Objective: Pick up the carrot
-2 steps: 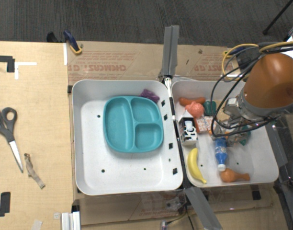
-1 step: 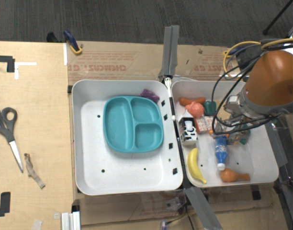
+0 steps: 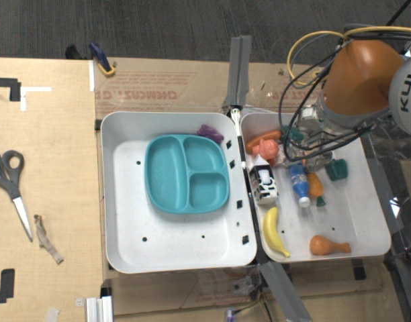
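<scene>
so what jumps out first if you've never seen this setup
The teal divided plate sits alone in the middle of the left bin. The arm's orange band looms over the right bin, where a banana, a carrot and other small items crowd together.

The carrot (image 3: 315,186) is a small orange piece with a green stub at its lower end. It lies roughly lengthwise in the middle of the right bin, touching the blue-capped bottle on its left, below a green block.
</scene>
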`<state>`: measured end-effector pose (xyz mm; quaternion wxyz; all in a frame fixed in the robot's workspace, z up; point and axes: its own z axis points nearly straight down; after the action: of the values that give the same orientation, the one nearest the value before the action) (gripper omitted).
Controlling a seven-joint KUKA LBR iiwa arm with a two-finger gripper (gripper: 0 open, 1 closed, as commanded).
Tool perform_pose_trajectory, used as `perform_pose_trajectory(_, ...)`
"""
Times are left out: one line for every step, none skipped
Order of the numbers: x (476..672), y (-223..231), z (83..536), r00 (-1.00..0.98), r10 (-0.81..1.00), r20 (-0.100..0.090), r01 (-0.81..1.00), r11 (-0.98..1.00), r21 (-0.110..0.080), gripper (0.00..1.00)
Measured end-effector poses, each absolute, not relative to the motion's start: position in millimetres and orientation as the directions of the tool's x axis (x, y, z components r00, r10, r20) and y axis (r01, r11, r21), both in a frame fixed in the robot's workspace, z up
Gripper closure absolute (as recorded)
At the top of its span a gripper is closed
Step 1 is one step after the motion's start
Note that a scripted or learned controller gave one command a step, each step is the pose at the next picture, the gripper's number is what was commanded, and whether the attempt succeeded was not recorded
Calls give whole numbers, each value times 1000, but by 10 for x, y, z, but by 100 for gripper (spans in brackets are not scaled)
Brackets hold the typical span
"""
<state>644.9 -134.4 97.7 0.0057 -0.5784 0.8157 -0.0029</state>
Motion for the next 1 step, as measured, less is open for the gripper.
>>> perform_pose_trajectory(6343,-1789,975,-96,-995,-6,-995,96,-11,100)
